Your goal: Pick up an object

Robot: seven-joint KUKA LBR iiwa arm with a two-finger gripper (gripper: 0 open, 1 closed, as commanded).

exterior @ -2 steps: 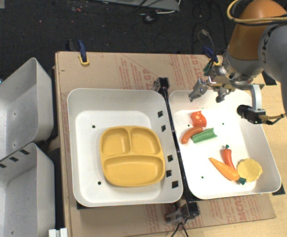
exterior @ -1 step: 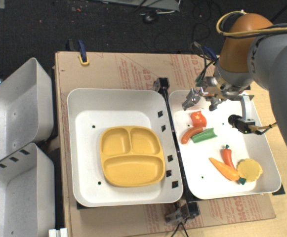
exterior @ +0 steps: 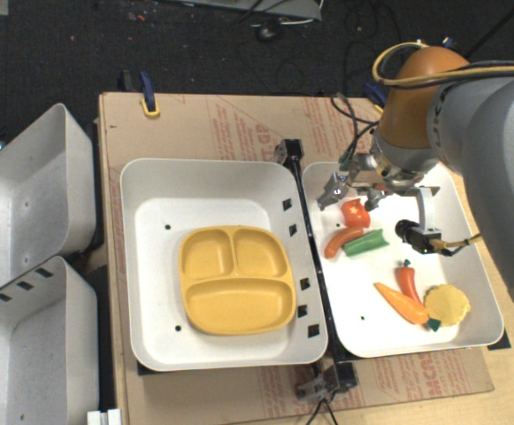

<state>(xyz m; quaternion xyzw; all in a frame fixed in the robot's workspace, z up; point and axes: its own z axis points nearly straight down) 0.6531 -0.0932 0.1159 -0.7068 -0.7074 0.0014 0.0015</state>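
My gripper (exterior: 352, 195) hangs over the far left part of the right bin (exterior: 478, 326), its fingers spread open. Just below the fingertips lies a small red pepper-like piece (exterior: 356, 212); I cannot tell whether the fingers touch it. In front of it lie an orange sausage-shaped piece (exterior: 339, 242) and a green piece (exterior: 365, 243), side by side. Toward the bin's near right are a red chili (exterior: 406, 280), an orange carrot (exterior: 400, 303) and a yellow round piece (exterior: 448, 305).
The left bin (exterior: 141, 237) holds a yellow divided plate (exterior: 236, 279). A black divider (exterior: 308, 237) with clips runs between the bins. The grey arm (exterior: 487, 122) with its orange band (exterior: 416, 96) covers the right bin's far right corner.
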